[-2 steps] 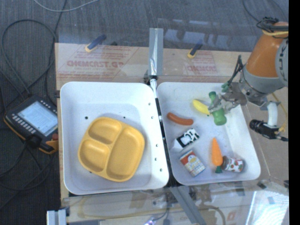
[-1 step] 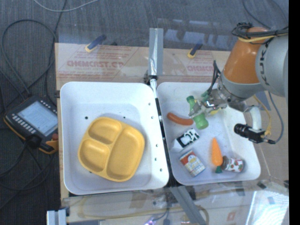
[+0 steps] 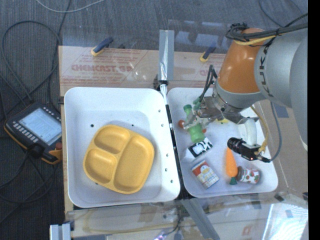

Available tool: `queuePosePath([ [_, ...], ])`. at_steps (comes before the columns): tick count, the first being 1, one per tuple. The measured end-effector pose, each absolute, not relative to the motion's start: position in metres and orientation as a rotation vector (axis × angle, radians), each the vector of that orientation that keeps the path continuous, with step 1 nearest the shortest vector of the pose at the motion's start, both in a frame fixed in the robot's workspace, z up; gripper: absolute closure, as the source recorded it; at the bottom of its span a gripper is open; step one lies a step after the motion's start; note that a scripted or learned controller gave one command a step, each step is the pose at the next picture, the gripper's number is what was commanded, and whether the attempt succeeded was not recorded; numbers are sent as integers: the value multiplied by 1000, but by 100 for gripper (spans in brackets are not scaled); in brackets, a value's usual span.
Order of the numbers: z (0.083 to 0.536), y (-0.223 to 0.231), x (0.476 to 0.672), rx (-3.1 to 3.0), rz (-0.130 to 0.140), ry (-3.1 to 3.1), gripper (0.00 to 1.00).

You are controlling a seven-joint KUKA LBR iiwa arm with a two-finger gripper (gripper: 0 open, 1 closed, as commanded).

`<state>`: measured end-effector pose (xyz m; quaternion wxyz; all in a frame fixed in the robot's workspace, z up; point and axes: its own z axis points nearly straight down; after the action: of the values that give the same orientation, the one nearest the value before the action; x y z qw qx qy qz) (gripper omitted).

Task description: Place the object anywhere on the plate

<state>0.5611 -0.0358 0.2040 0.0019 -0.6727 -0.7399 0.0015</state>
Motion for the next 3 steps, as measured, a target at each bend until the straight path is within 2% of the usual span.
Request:
queuePosePath([
  [1, 197, 43, 518, -2143, 7, -2293, 100],
  [2, 208, 122, 524, -2157, 7, -2281, 100],
  [3, 208, 122, 524, -2157, 7, -2281, 0],
])
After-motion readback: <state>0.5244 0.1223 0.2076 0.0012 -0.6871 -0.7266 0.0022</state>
